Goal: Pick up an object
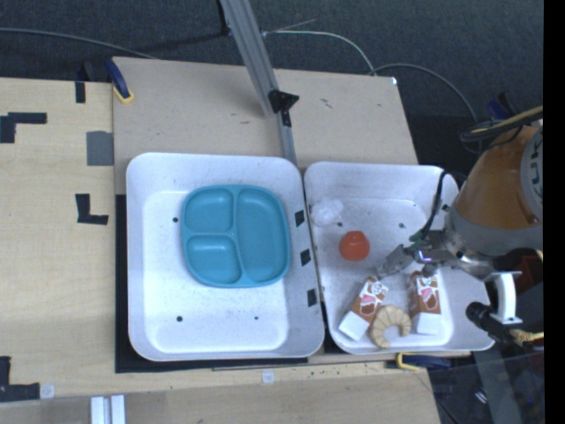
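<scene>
**A:** How much room do you have in the right bin?

**B:** You have open floor across its far half. A clear crumpled wrapper lies near the divider, and a red ball sits just nearer than it, apart from everything else. The near edge is crowded: two cartons and a croissant are packed against the near wall.

**A:** And the left bin?

**B:** You see a blue tray with three compartments filling its far middle; bare floor runs along its near side.

**A:** Where is the gripper?

**B:** It hangs over the right bin, between the ball and the right wall, just above the cartons. You can see its dark fingers spread apart, one toward the ball, with nothing between them.

**A:** How do the cartons lie?

**B:** The left carton lies flat, long axis slanting from far-right to near-left, its white end at the near wall. The right carton runs nearly straight from far to near, close to the right wall. The croissant curves between their near ends, touching the left one.
</scene>
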Controlling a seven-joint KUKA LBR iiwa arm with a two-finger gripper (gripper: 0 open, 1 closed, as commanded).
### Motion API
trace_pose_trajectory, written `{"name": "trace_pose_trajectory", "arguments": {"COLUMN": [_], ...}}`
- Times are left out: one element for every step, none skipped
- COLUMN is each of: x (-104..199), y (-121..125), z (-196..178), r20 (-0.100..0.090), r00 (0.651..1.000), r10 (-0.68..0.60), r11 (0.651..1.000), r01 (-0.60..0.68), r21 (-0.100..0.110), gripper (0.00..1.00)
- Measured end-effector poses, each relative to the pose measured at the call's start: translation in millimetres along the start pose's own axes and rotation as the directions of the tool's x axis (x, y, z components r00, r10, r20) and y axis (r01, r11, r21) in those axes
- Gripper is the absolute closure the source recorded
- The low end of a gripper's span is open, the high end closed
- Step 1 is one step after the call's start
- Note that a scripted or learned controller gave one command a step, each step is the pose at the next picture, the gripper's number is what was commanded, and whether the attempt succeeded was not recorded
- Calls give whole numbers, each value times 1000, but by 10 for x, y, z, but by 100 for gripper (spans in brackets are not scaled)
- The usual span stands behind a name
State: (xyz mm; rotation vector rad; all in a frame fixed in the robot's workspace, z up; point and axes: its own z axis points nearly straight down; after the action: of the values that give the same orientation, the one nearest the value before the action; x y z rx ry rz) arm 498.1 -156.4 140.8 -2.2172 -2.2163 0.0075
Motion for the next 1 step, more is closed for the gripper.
{"name": "trace_pose_trajectory", "arguments": {"x": [3], "y": [11], "z": [308], "r20": [1], "r00": [1000], "r10": [-2], "r11": [1000], "r01": [2], "r21": [-8], "gripper": [0]}}
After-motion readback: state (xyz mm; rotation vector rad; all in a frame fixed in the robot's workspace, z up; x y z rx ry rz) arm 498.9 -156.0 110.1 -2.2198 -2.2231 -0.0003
